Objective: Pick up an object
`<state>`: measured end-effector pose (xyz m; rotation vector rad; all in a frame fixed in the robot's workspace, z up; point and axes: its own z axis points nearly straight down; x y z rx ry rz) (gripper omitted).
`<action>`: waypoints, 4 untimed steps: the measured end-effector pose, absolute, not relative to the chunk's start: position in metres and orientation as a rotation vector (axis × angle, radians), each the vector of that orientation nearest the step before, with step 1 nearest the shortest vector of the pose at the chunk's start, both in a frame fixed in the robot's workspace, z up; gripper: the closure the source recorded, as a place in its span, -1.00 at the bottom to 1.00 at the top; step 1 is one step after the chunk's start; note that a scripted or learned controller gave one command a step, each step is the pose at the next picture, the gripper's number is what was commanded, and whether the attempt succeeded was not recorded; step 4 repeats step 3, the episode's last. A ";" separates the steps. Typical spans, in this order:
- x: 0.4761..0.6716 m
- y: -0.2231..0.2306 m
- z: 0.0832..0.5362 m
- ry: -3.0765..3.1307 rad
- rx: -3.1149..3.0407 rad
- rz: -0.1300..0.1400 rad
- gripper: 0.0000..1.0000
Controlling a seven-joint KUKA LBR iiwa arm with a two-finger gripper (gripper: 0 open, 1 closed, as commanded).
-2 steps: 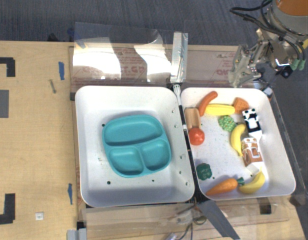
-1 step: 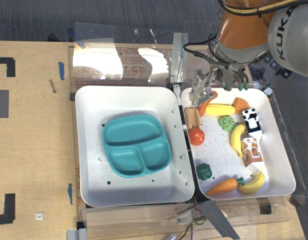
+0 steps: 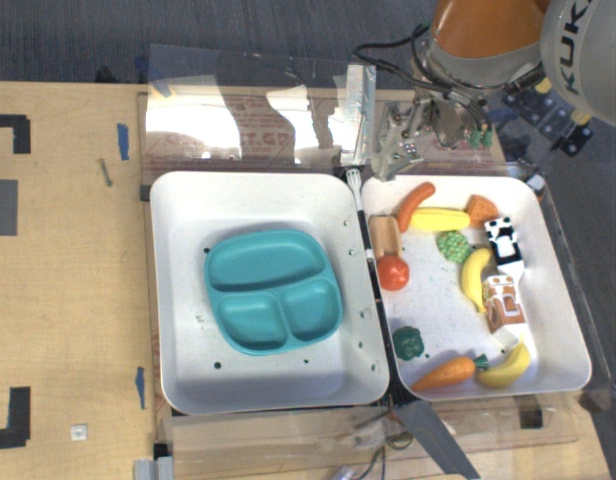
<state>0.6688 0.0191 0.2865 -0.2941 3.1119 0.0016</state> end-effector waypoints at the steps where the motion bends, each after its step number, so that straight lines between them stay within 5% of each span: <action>1: 0.549 -0.014 0.360 3.131 0.160 0.001 1.00; 2: 0.644 0.031 0.280 3.124 0.351 0.002 1.00; 3: 0.611 -0.033 0.181 3.144 0.132 -0.001 1.00; 4: 0.611 -0.033 0.181 3.144 0.132 -0.001 1.00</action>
